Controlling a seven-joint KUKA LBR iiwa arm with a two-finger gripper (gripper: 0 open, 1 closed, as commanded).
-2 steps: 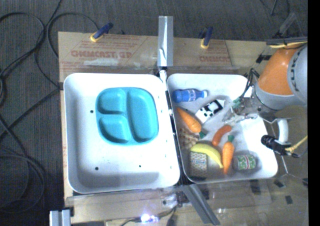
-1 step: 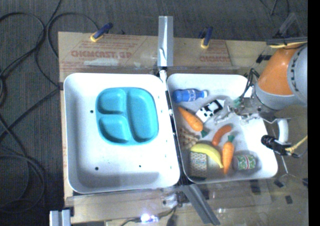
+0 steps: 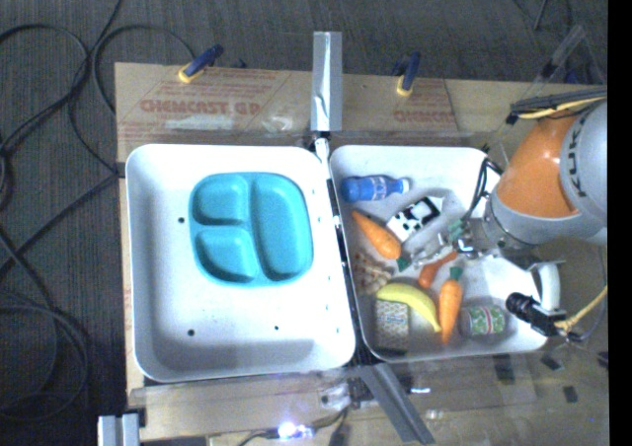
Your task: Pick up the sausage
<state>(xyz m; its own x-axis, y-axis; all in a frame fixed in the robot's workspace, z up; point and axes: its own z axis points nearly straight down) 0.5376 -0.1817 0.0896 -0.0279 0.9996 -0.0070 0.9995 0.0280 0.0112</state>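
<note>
The right bin (image 3: 474,160) holds a crowd of toy foods. My gripper (image 3: 441,243) hangs low over the middle of that bin, and the grey arm with its orange band (image 3: 533,183) comes in from the right. Just below the gripper, a short reddish-orange piece that looks like the sausage (image 3: 429,273) pokes out between the banana (image 3: 413,302) and an upright carrot (image 3: 450,308). The gripper hides its upper end. I cannot make out whether the gripper touches it.
Around the gripper lie a blue bottle (image 3: 375,186), a second carrot (image 3: 376,234), a black-and-white box (image 3: 415,215), a brown woven block (image 3: 392,319) and a small green can (image 3: 482,322). The left bin (image 3: 158,326) holds a blue divided tray (image 3: 252,227).
</note>
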